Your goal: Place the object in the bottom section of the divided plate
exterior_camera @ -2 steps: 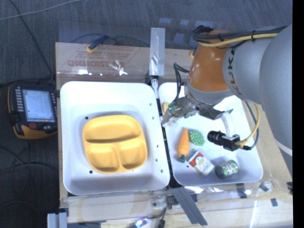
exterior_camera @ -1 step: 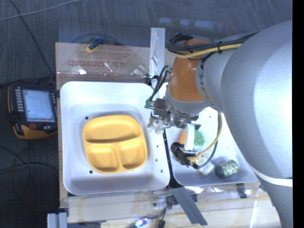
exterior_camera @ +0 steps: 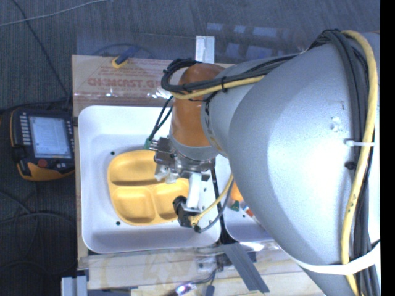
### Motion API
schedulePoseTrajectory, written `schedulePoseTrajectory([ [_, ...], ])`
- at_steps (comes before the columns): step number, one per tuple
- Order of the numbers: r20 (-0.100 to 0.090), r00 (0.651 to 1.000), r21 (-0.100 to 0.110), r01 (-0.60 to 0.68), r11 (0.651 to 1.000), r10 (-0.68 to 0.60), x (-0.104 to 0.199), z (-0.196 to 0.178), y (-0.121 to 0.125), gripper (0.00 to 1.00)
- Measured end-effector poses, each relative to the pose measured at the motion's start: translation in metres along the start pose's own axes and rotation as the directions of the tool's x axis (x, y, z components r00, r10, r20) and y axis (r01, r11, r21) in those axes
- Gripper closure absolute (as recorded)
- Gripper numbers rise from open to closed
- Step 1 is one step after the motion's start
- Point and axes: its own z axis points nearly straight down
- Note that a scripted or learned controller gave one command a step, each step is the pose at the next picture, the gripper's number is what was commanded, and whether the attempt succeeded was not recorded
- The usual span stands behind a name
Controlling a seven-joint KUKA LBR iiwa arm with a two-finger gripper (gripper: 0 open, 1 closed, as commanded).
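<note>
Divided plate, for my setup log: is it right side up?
Right side up: the divided plate lies in the left bin, hollows facing up; the arm covers its right part.

I see the yellow divided plate lying in the left-hand white bin, the arm's wrist over its right side; a teach pendant lies outside, left.

Mustard-yellow on the divided plate, plain glossy white on the bin, and the arm comes up smooth pale grey with a burnt-orange band. The carpet is dark grey with a fine speckled weave. The cardboard is brown with faded reddish lettering, and the pendant is black and orange-yellow with a pale grey screen.
</note>
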Motion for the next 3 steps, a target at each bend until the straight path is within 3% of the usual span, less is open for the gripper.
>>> schedulePoseTrajectory([
  [1,0.002,0.999,-0.004,0.035,0.999,-0.035,0.007,-0.051,0.034,1.0],
  [2,-0.016,0.949,-0.018,-0.314,0.949,0.314,0.067,0.059,0.023,1.0],
  [3,-0.017,0.949,-0.021,-0.314,0.949,0.314,0.066,0.058,0.024,0.0],
])
